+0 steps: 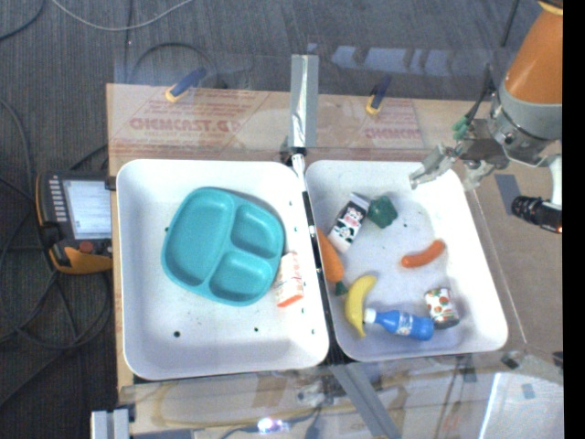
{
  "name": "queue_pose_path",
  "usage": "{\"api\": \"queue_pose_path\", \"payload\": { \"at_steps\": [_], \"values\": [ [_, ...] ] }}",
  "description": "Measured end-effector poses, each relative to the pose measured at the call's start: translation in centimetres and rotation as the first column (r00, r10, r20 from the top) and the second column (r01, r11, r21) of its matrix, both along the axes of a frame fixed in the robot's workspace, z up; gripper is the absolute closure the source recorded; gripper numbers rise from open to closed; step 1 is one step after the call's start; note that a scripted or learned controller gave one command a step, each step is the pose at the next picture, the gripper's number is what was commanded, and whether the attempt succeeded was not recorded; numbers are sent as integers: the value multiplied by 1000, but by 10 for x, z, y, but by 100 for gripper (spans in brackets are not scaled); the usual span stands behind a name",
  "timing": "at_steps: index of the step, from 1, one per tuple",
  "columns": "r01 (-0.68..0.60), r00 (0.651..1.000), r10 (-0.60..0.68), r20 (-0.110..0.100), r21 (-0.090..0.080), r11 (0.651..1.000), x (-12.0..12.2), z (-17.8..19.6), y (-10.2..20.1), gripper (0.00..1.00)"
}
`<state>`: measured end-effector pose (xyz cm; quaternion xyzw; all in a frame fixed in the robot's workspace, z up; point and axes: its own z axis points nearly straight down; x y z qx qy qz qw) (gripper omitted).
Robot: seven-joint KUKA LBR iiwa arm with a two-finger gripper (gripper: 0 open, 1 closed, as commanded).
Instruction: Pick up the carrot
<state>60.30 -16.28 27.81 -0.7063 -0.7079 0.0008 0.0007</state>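
Note:
The carrot [331,260] is orange with a green stub at its near end. It lies along the left wall of the right bin [484,273], between a small milk carton [349,222] and a banana [357,302]. My gripper [447,174] hangs over the bin's far right corner, well away from the carrot to its upper right. Its fingers [423,173] are spread open with nothing between them.
The right bin also holds a dark green piece [382,211], an orange sausage [423,253], a blue bottle [400,324] and a small can [441,306]. In the left bin [146,337] sit a teal divided plate [226,243] and a small white-and-orange bottle [291,281].

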Motion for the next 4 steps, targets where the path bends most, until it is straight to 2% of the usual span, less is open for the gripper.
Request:
{"api": "queue_pose_path", "payload": {
  "at_steps": [1, 2, 3, 4],
  "values": [
    [-62, 998, 62, 3, 1, 998, -39, -185, 27, 0],
    [-60, 998, 60, 3, 1, 998, -39, -176, 26, 100],
    [-49, 999, 49, -1, 1, 999, -73, -95, 102, 100],
    [-308, 951, 308, 0, 1, 951, -79, -95, 143, 100]
  ]
}}
